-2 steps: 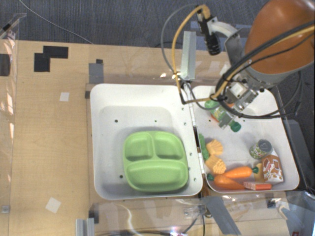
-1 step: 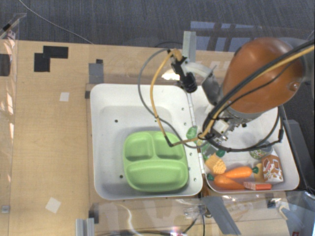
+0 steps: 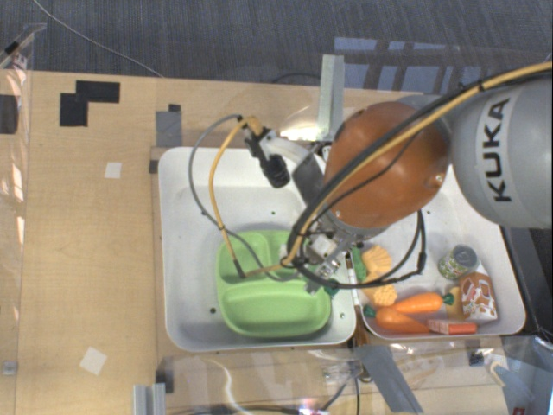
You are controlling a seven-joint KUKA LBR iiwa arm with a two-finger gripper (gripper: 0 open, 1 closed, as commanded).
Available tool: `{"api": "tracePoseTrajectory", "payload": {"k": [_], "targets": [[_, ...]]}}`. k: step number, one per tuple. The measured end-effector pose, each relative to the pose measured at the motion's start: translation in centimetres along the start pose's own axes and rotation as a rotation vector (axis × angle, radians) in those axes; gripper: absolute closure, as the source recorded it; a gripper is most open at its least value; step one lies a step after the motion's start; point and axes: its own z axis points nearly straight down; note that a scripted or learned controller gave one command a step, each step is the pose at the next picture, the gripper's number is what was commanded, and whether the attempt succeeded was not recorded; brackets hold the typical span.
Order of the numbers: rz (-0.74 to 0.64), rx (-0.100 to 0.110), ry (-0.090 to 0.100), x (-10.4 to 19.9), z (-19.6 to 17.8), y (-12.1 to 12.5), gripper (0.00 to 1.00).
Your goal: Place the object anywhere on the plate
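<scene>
Plate [image 3: 259,305]: green, with compartments, in the left bin's [image 3: 186,232] front half, toward its right wall.
Object: which thing it is cannot be told; toy food lies in the right bin [image 3: 510,314]: two carrots [image 3: 419,303], a yellow piece [image 3: 377,260], a can [image 3: 458,262], a carton [image 3: 478,296], all along its front edge.
Hand [image 3: 318,262]: over the plate's right rim, by the wall between the bins; state cannot be told under the cables.
Arm [image 3: 389,175]: orange band above the bins' shared wall.
Worktop [image 3: 78,258]: pale wood, black marks at its back-left corner.
Floor [image 3: 216,15]: dark grey carpet beyond the back edge.
</scene>
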Motion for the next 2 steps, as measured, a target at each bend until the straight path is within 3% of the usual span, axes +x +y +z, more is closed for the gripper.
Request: {"api": "tracePoseTrajectory", "payload": {"k": [1, 2], "targets": [[-0.192, 0.009, 0.014, 2.2, -17.5, -3.1, 1.0], [-0.429, 0.001, 0.009, 6.5, -25.6, 3.3, 1.0]]}}
